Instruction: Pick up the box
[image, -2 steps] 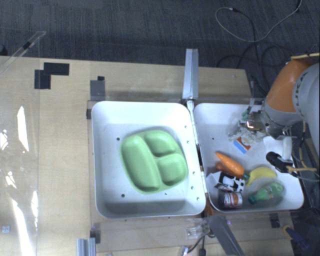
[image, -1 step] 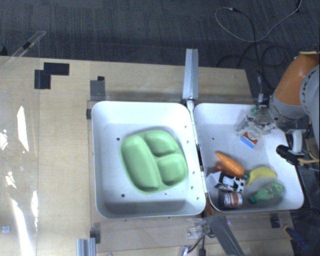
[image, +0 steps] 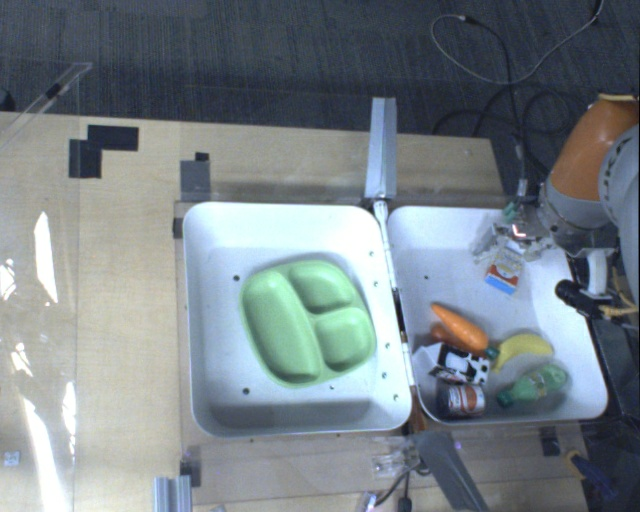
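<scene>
Can (image: 462, 400) at near edge of right bin (image: 440, 250). Box (image: 505, 272) toward far right corner, under gripper (image: 518, 232). Grip state: cannot tell. Advise square descent, close across narrow faces. Carrot (image: 458, 326), banana (image: 524, 350) well apart.

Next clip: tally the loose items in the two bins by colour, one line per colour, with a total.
Green: 2, the divided tray in the left bin, the bottle in the right.
Orange: 1, the carrot.
Yellow: 1, the banana.
White with red and blue: 1, the box.
Black and white: 1, the small cow-patterned item.
Dark: 1, the can.
Total: 7
</scene>
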